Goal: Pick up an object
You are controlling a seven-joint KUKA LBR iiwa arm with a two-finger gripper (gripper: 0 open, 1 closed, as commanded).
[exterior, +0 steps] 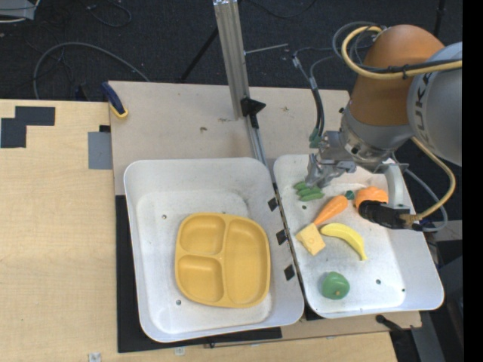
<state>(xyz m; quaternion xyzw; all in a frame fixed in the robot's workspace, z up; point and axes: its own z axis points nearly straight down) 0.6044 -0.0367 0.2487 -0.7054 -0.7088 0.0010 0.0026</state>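
In the right bin [411,292] lie a green pea pod [309,192], an orange carrot [330,209], a yellow cheese wedge [311,240], a yellow banana [347,238], a green apple [335,285] and an orange fruit [370,196]. My gripper [318,176] hangs at the bin's far left part, just above the pea pod, fingers pointing down toward it. Nothing shows between the fingers.
The left bin [151,202] holds a yellow divided plate [223,260]. An upright metal post [234,59] stands behind the bins. The arm's grey and orange body [392,89] looms over the right bin's far side.
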